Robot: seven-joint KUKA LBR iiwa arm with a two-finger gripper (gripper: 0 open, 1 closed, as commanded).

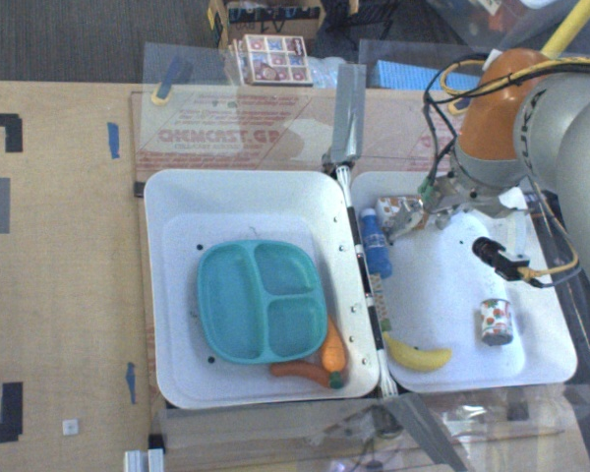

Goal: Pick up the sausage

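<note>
The sausage (298, 371) is thin and reddish-orange. It lies in the left bin (177, 205) along the front edge of a teal divided plate (263, 301), beside an orange carrot (334, 346). My gripper (419, 220) hangs over the back left part of the right bin (551, 362), next to a blue bottle (374, 245) and a small printed packet (397, 207). It is far from the sausage, up and to the right of it, across the wall between the bins.
A banana (418, 355) lies at the front of the right bin and a small printed can (495, 321) stands to its right. A black cable plug (494, 254) hangs off the arm over that bin. Cardboard sheets and boxes sit behind the bins.
</note>
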